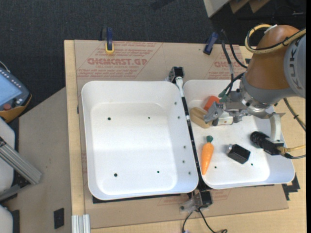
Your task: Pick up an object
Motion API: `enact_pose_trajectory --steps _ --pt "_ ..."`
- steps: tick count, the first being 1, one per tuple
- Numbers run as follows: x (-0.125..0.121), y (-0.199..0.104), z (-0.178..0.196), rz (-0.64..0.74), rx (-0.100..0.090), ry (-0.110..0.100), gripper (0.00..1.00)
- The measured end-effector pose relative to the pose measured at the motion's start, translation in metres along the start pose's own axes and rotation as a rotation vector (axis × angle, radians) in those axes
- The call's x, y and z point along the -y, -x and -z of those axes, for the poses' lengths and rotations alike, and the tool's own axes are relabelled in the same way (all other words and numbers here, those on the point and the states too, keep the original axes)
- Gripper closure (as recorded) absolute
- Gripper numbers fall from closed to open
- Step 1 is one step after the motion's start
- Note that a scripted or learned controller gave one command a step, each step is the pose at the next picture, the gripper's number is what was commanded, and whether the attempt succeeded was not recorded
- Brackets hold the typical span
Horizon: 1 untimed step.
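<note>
Starting at the left of the bench [121,57]: the left bin [131,144] shows me its white floor and a few small dark holes, so all the action is on the other side.

Over the divider, in the right bin [252,171], the first thing I meet is a tan lump [198,116] lying close to the near wall. Just behind it is a red-orange piece [211,102]. Below them a toy carrot [207,157] lies on the floor, green tip up, well apart from both.

Now the hand [217,115]: it sits low in the bin, right against the tan lump's right side, with the red-orange piece just above it. From this slant I cannot tell whether the hand is open or closed, and I see nothing clearly held in it. The lump looks to me to be resting on the bin floor.

Further right, a black block [238,153] lies by itself on the floor, untouched. Above it the arm [269,67] leans in from the right.

My read is that the reach is done and the hand is down at a target, most likely the tan lump. The grip itself is unconfirmed, and the lift is not yet made. Nothing is off the floor.
</note>
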State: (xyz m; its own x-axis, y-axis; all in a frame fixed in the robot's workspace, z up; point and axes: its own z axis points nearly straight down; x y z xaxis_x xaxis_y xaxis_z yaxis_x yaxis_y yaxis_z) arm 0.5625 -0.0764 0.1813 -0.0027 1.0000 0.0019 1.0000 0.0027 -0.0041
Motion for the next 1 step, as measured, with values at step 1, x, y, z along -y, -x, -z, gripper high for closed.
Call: enact_pose_trajectory --steps 1 --pt "0.0822 0.0022 0.0028 -0.005 -0.001 -0.003 0.00"
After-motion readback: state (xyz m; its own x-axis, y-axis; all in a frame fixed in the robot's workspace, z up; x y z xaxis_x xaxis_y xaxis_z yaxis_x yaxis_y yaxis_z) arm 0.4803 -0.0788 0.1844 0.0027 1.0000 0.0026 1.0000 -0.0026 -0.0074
